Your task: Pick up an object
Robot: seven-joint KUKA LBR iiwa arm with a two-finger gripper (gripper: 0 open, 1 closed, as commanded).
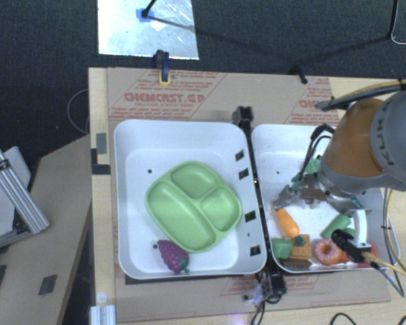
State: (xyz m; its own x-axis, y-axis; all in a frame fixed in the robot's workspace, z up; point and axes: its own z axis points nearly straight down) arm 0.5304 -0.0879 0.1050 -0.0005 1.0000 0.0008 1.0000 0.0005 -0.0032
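In the right bin point(277, 147) my gripper point(285, 198) hangs low near the left wall, just above an orange carrot point(288, 223). Along the front wall lie a pink donut point(324, 251), an orange-brown block point(300, 250) and a pale green piece point(280, 248). A green piece point(341, 222) sits beside the wrist, and another green item point(314, 165) peeks out behind the arm. The arm hides much of the bin's right half.
The left bin point(142, 147) holds a green divided plate point(193, 206) and a purple bunch of grapes point(172, 254) at its front. A black divider with clips point(249, 181) runs between the bins. Cardboard point(189, 93) lies under both.
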